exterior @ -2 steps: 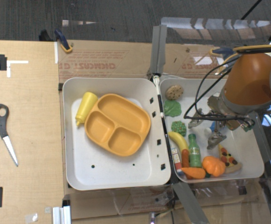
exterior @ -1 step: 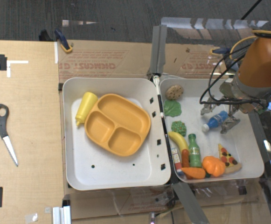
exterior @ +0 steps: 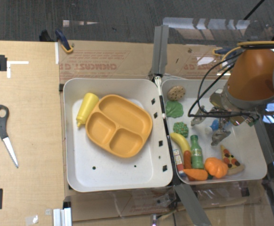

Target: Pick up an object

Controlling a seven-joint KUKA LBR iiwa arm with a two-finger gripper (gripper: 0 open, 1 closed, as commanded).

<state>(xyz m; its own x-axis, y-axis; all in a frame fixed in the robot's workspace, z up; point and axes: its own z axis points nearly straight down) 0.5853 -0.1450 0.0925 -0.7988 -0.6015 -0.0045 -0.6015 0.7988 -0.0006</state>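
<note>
The pincer hangs over the right bin beside a green bottle.

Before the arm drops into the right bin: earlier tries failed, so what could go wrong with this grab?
1. The toys lie crowded: the banana, green bottle, carrot and orange pepper touch or overlap, so the gripper may nudge neighbours or catch two.
2. The pizza slice lies flat near the bin's wall, probably hard to get under.

Scissors lie on the wooden bench left of the bins, and a blue clamp grips the cardboard sheet behind them.
</note>
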